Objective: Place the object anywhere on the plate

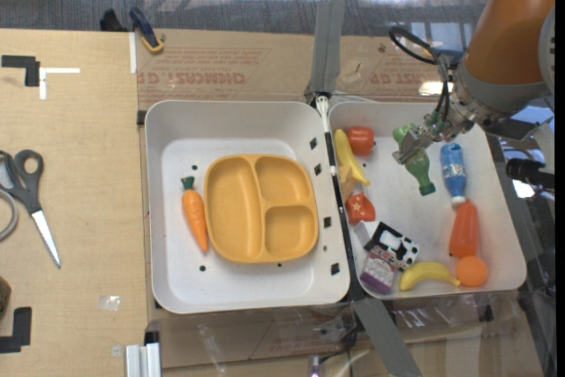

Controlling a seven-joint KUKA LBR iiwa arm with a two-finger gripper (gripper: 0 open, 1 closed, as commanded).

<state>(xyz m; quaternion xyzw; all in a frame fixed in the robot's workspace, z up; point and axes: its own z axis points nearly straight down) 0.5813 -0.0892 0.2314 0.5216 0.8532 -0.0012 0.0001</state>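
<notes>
**Gripper working over the green bottle, plate waiting across the divider**

The gripper (417, 144) is hovering in the right-hand bin, right at the top of the green bottle (420, 163); whether anything is being clasped cannot be told from this angle. Just beside it, on the arm's side, the blue bottle (453, 171) is lying close enough to get nudged. The yellow plate (261, 207) is sitting well away in the other bin, with a carrot (194, 214) beyond its far edge. Doing this well likely means securing the bottle squarely, lifting clear, then crossing the divider.
</notes>
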